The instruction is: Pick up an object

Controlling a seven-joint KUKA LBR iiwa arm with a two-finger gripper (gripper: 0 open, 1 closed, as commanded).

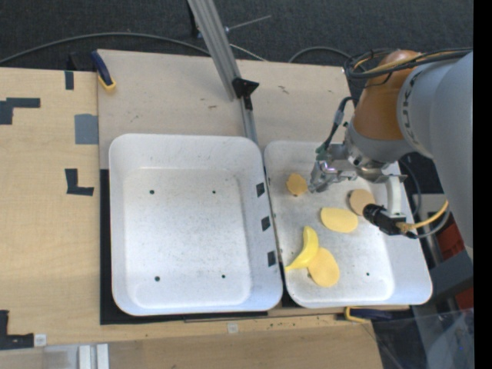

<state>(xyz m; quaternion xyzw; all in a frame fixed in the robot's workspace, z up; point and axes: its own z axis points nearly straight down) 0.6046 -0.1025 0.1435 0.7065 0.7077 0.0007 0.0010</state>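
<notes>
The arm reaches in from the right over the right bin, with the gripper low near that bin's upper left part. Whether its jaws are open or closed cannot be told from this angle. A small round yellow piece lies on the bin floor just beside the jaws, to their left. A yellow oval slice lies nearby, below and to the right. A tan round piece sits near the wrist. Near the bin's lower left lie a banana-shaped piece and a yellow disc, touching. The left bin stands alongside on the desk.
</notes>
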